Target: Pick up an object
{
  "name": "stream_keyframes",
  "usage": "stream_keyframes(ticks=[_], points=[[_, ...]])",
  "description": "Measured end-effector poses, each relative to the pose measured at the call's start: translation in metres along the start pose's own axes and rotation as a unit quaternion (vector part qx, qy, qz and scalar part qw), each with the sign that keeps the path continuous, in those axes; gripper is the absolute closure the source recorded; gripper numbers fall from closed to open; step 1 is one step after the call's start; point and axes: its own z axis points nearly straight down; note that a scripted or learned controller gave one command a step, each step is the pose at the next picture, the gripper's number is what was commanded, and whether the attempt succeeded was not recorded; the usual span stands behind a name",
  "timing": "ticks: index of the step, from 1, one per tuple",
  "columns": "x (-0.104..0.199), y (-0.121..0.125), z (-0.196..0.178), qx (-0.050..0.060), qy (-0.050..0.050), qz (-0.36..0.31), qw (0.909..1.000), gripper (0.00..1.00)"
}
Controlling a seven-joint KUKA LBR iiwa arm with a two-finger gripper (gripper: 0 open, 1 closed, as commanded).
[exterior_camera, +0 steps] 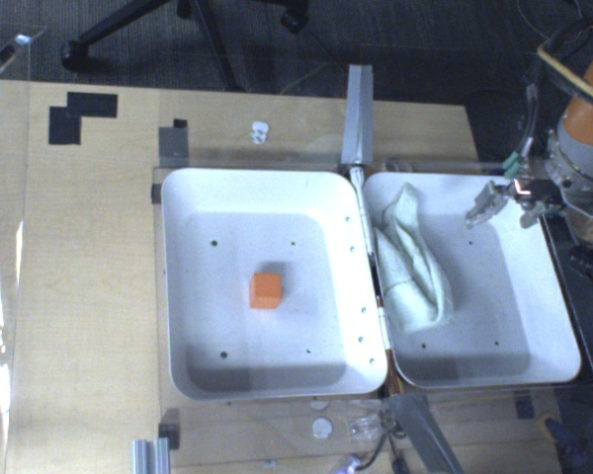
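While the gripper hangs over the right bin's upper right corner, close to the rim, its fingers stand apart, gripping nothing. Right bin: a crumpled white cloth along the left wall; floor to its right bare. Left bin: one orange block near centre, well apart from every wall.
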Motion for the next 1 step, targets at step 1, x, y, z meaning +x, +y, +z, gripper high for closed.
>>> stream_keyframes(ticks=[1], points=[[-0.0134, -0.0078, 0.0186, 0.000, 0.000, 0.005, 1.0000, 0.00]])
